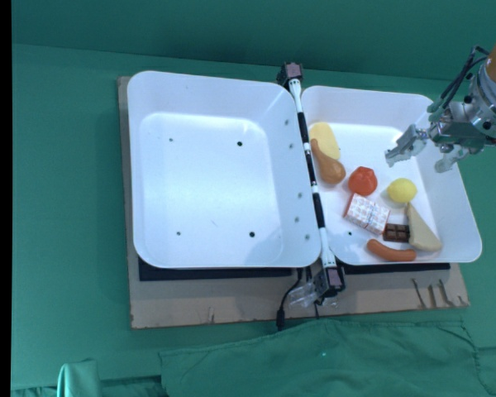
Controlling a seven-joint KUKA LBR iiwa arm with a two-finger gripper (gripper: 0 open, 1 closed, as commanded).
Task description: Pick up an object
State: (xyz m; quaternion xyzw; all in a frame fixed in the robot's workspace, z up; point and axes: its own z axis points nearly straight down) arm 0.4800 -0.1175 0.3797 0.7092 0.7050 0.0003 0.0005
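Note:
The right bin holds several toy foods. A pale yellow piece and an orange-brown drumstick shape lie by the divider. A red tomato, a yellow lemon, a red-and-white checked block, a brown chocolate piece, a cheese wedge and a sausage lie toward the front. My gripper hovers over the bin's right side, above and behind the lemon. It is open, with nothing between its fingers.
The left bin sits beside the right one, with a black-and-white bar between them. Both rest on a cardboard sheet over green cloth. A folded cloth lies at the front.

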